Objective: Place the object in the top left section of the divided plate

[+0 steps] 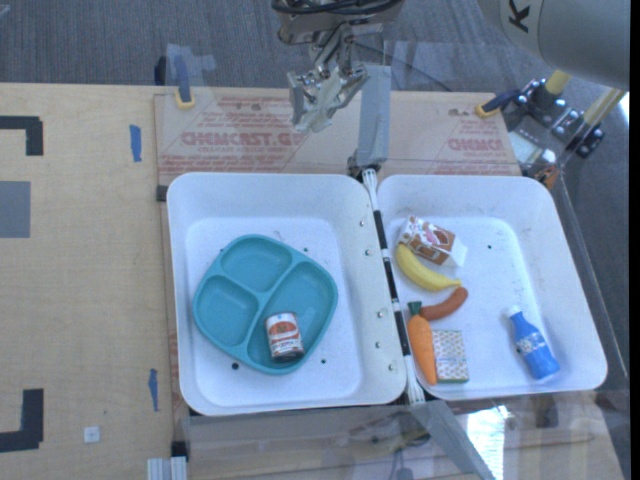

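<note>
gripper (pixel 322 93) raised above desk (pixel 80 268) behind the bins, fingers slightly parted, nothing between them | small can (pixel 284 337) upright in lower right section of teal divided plate (pixel 235 303), left bin (pixel 190 218) | right bin (pixel 570 268): banana (pixel 425 271), carrot (pixel 422 349), blue bottle (pixel 530 345)

Your arm (pixel 560 13) shows a broad, smooth grey casing at the upper right, with part of its dark maker's lettering printed on it. Your hand (pixel 322 103) is a pale metallic assembly with slim silvery fingers, topped by a dark housing wrapped in black cables.
</note>
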Controlling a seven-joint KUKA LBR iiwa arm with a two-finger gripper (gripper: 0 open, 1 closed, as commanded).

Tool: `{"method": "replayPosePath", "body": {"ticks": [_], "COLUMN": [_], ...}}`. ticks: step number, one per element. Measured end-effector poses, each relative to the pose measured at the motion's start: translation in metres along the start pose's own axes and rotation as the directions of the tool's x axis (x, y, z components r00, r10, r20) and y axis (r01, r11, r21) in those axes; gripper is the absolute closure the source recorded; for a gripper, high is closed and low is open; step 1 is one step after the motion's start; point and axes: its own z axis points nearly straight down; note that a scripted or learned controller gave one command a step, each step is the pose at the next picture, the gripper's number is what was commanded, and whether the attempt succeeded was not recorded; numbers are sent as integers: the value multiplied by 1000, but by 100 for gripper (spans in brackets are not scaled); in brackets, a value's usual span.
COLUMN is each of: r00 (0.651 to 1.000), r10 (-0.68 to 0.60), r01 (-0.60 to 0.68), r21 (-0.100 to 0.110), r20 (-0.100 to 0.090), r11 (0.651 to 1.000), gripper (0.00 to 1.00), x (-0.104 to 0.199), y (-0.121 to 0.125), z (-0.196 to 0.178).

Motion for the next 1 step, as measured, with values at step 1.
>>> {"method": "replayPosePath", "body": {"ticks": [1], "r00": [892], "r10": [-451], "r01": [451], "r21": [-2], "r20": [2], "r11": [892], "gripper": [100], "x": [-23], "y": [-6], "z": [-8]}}
